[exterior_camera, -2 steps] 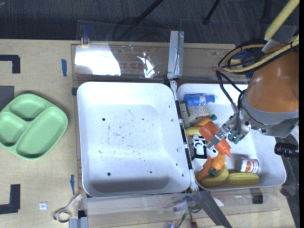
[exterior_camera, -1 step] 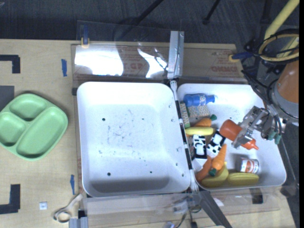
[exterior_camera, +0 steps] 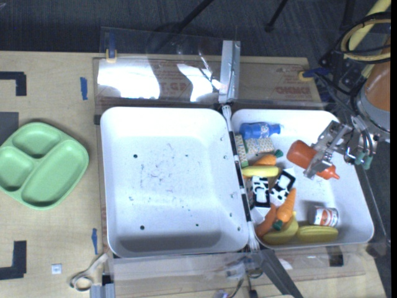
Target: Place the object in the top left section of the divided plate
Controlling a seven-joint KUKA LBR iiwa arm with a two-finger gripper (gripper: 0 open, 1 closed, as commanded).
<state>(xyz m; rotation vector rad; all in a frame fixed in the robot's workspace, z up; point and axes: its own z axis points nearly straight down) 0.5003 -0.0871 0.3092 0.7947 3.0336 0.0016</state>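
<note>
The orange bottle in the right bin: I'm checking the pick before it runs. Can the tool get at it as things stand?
Probably yes. The tool is already right at the orange bottle, which lies at the top of the pile with nothing over it.

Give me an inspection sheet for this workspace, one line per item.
Surface: wooden bench with blue tape marks.
Job's things: green divided plate on the bench left of the bins; orange bottle in the right bin.
Clutter: blue bottle, bananas, carrots, small can and a black-and-white item in the right bin.
End effector: over the right bin, at the orange bottle.
Cables: yellow and black loops at top right.
Surroundings: dark carpet, stand legs.
</note>
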